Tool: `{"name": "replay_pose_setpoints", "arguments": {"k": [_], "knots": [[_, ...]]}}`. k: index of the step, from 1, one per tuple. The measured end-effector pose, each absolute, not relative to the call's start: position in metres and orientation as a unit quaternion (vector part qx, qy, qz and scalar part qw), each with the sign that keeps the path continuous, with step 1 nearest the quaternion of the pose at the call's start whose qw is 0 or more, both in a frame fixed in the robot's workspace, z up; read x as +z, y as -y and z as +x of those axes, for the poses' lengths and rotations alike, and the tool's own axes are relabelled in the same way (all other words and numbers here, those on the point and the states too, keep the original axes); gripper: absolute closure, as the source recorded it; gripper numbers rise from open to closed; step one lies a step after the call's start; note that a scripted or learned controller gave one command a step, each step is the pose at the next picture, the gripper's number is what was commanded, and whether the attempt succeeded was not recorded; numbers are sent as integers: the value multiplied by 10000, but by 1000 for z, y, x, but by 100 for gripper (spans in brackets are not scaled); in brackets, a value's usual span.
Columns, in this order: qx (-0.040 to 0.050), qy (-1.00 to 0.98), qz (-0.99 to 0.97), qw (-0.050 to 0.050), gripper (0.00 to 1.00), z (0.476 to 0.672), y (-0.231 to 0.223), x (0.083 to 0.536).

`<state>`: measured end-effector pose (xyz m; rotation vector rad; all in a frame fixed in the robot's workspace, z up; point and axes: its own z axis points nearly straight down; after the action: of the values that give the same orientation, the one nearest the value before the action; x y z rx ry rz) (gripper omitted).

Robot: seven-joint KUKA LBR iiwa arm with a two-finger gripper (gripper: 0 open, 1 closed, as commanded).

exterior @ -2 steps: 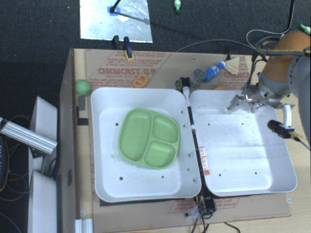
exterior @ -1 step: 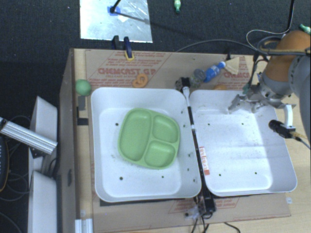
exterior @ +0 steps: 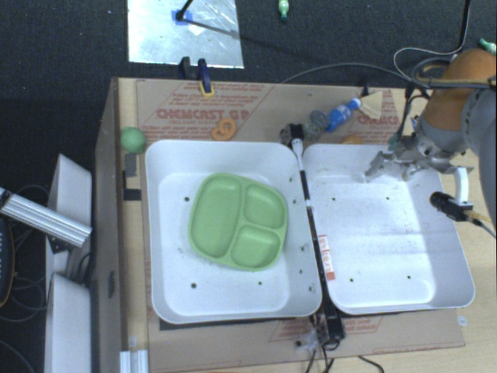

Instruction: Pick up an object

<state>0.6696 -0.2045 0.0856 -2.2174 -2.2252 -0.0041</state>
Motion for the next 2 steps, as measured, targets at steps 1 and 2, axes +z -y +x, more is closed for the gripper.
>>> {"name": "replay_pose_setpoints", "arguments": {"k": [1,2], "knots": [[-7,7087,-7055,-14,0,669,196,85],[-15,7083,-7059,3,0,670,205,86]]}}
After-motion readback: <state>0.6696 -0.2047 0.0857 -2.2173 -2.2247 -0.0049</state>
